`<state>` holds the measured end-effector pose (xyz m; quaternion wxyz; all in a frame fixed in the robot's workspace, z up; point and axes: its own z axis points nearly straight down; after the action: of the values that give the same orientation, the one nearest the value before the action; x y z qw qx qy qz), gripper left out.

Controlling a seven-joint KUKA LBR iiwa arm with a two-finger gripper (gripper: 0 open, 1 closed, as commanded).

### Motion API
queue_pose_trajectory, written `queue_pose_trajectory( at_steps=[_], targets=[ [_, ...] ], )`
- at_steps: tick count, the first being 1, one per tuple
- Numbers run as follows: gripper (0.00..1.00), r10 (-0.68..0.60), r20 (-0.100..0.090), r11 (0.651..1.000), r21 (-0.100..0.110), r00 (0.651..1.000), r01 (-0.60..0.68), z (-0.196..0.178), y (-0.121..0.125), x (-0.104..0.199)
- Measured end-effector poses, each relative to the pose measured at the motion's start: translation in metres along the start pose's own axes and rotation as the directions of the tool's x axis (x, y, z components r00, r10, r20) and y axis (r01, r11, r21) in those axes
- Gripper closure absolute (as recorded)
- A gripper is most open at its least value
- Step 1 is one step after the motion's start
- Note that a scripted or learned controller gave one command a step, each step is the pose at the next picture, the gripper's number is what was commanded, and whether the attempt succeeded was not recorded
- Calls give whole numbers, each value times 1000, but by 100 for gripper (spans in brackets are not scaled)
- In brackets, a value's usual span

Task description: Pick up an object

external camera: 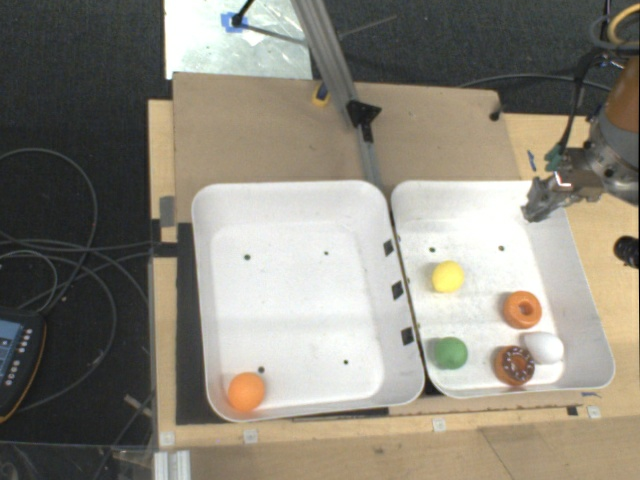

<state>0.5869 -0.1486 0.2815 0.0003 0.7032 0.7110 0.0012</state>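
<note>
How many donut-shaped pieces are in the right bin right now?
2. An orange donut lies near the right wall, and a chocolate donut sits in front of it, touching a white egg. Nothing looks stacked or hidden.

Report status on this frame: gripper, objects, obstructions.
Gripper over right white bin's far right rim, nothing seen held. Nearest pick: round yellow ball, untouched. Path to it unobstructed.

Robotics lab: plywood bench [260, 128] with two white bins [290, 208], loose cables [60, 268] on dark carpet, teach pendant [15, 358].
</note>
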Motion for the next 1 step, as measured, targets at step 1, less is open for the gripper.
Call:
queue_pose_trajectory(
  at_steps=[1],
  targets=[
    [100, 1, 0, 1000, -2, 1000, -1, 1, 17, 45]
  ],
)
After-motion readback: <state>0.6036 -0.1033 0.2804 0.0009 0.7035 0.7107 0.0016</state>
